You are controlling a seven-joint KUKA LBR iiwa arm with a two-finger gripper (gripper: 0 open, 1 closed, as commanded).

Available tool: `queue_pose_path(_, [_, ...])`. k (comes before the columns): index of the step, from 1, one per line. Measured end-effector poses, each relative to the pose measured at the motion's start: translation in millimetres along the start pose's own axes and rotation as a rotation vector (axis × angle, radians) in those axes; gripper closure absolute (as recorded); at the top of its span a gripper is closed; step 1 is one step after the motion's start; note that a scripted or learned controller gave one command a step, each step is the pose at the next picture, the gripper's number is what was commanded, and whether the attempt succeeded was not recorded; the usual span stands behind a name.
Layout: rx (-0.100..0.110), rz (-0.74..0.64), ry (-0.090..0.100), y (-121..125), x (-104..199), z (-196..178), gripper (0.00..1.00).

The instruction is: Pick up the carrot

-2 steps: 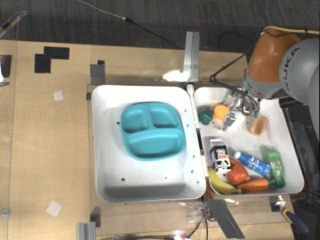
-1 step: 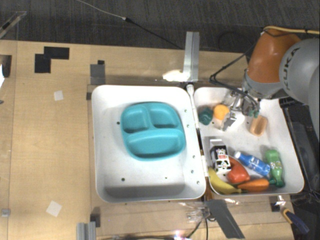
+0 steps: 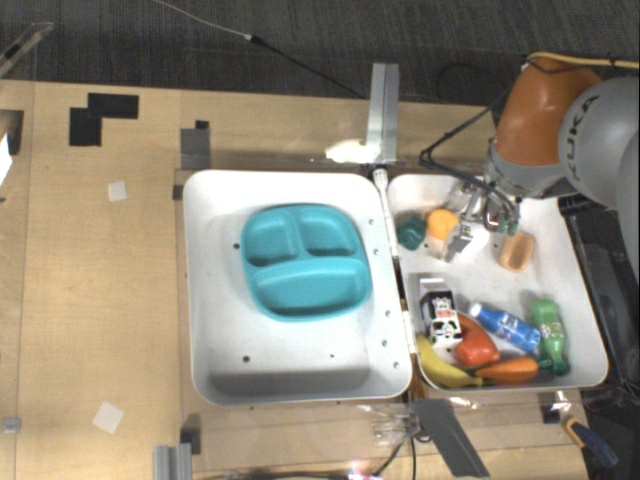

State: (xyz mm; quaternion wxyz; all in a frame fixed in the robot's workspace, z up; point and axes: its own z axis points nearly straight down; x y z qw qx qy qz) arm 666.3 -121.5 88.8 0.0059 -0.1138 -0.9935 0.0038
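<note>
The carrot [image 3: 510,370] is a smooth, tapered orange shape lying flat along the near wall of the right bin [image 3: 585,298], wedged between a curved yellow banana [image 3: 445,368] and a green bottle [image 3: 549,334]. Just behind it sit a glossy red pepper [image 3: 477,348], a blue tube [image 3: 505,326] lying at a slant, and a small black-and-white toy [image 3: 440,313] (possibly a cow, though it is too small to be sure).

The gripper [image 3: 478,223] hangs over the far half of that bin, well apart from the carrot, its metal fingers spread with nothing between them. Beside it lie a round yellow-orange fruit [image 3: 441,223], a teal cup-like piece [image 3: 410,232] and a tan, bread-like lump [image 3: 516,251].

The left bin [image 3: 210,358], matte white with rounded corners, holds a turquoise divided plate [image 3: 305,260]. Both bins rest on a pale wooden bench [image 3: 90,298]; dark carpet [image 3: 250,8] lies beyond it.
</note>
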Motion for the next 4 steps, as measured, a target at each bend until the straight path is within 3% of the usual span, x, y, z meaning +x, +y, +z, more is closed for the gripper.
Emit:
queue_pose_path(3, [0.0, 0.0, 0.0, 0.1, 0.0, 0.0, 0.0])
queue_pose_path(4, [-0.012, 0.211, 0.001, -5.1, 2.5, 0.5, 0.0])
